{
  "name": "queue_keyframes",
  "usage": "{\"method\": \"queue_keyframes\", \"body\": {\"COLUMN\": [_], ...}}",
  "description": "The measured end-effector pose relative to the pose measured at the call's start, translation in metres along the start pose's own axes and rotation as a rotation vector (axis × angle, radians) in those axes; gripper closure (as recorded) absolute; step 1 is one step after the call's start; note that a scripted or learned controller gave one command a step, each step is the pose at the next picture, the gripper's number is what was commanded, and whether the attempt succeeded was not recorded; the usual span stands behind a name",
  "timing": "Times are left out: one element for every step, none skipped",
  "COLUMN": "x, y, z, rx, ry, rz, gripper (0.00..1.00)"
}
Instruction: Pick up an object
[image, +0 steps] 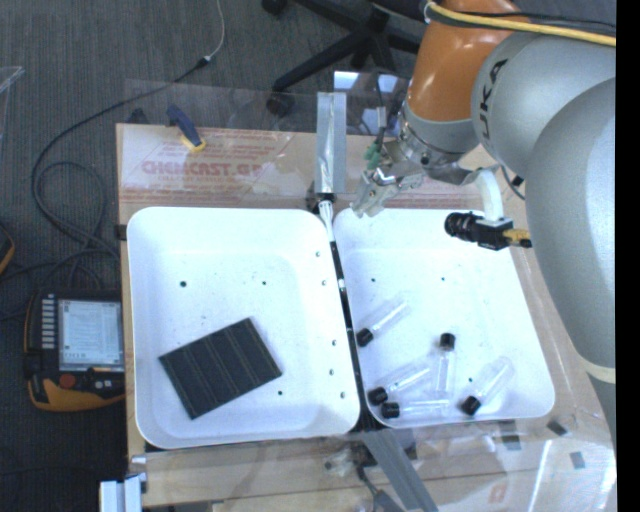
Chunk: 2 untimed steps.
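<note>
Dark carpet around the worktop (230, 165), two white bins side by side on it. Jaws (372, 195) hang over the right bin's (470, 290) back-left corner; probably nothing between them, but open or closed I cannot tell. Clear black-capped vials (383, 322) lie loose in that bin, most near its front edge. Left bin (200, 250) has a black ribbed pad (220, 367).

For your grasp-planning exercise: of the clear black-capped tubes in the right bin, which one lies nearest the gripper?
The lone tube by the bin divider, highest in the view. The others cluster along the bin's lower edge, farther from the gripper.
</note>
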<state>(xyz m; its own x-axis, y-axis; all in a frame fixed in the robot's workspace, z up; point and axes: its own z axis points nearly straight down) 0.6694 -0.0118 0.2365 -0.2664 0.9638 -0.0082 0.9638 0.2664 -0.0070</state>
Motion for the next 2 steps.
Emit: {"method": "queue_keyframes", "body": {"x": [-0.011,0.024], "y": [-0.041,0.006], "z": [0.055,0.054], "rx": [-0.005,-0.007], "ry": [0.008,0.006], "rz": [-0.336,-0.391], "gripper": [1.00,1.00]}}
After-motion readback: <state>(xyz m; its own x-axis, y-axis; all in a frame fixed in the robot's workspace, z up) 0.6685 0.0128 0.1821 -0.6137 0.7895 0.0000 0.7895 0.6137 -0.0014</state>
